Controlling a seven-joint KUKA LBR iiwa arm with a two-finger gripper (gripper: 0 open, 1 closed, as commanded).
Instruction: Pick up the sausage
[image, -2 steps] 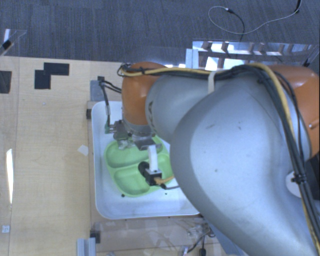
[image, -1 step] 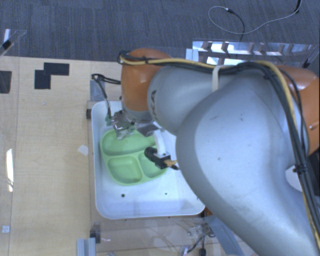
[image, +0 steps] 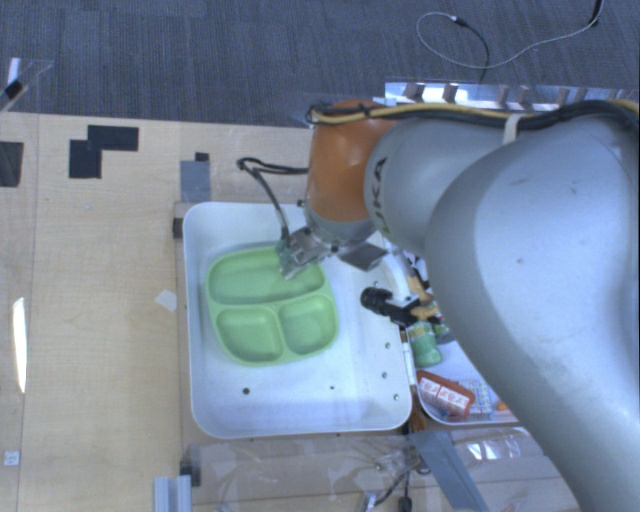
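My gripper hangs low over the far compartment of a green divided plate, at that compartment's right end. The plate lies in the left white bin. The orange band and grey arm reach in from the right and cover most of the right bin. Nothing I can make out as a sausage lies on the bare parts of the plate.
At the right bin's near-left corner I see a small green object and a red and white packet. The wooden bench stretches to the left of the bins. The left bin's near half is bare white floor.
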